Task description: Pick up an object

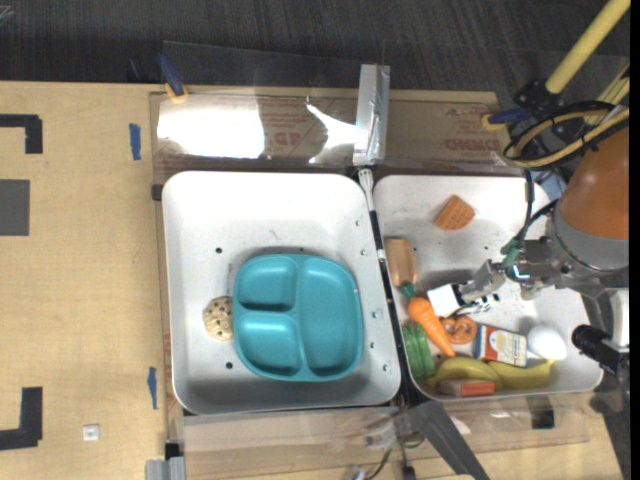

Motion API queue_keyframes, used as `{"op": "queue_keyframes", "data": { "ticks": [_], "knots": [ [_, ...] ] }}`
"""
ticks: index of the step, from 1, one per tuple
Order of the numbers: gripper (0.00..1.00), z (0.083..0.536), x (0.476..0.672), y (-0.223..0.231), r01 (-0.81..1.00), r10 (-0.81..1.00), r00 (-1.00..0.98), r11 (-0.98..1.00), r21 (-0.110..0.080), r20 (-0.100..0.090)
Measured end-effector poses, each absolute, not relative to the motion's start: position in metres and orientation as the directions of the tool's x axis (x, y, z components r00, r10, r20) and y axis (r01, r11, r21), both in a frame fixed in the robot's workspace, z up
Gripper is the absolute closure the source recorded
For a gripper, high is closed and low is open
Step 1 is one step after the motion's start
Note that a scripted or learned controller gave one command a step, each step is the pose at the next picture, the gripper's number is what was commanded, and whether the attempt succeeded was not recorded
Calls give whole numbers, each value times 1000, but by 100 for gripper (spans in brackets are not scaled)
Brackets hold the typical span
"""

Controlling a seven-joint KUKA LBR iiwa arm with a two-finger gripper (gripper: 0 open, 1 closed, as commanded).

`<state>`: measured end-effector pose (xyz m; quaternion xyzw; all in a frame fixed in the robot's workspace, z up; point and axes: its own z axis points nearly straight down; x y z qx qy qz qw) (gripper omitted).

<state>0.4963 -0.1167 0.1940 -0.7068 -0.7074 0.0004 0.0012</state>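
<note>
My gripper (482,288) hangs low over the middle of the right bin (420,193), reaching in from the right. Just under and left of it lie a small white box (443,299) and a carrot (430,326). A printed carton (498,345), a white egg (547,345), a banana (490,372) and a green item (417,352) crowd the bin's front. An orange wedge (454,213) lies alone at the back, and a tan block (401,261) rests by the left wall. I see nothing lifted off the bin floor.
The left bin (200,218) holds a teal divided plate (300,315) and a cookie (218,318) beside it. A shiny clear panel (260,128) stands behind the bins. Cables and a yellow pole (590,38) sit at the back right.
</note>
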Motion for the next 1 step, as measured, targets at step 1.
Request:
{"op": "queue_keyframes", "data": {
  "ticks": [1],
  "knots": [
    [0,91,552,-100,942,942,-335,335,3,-1]
  ]
}}
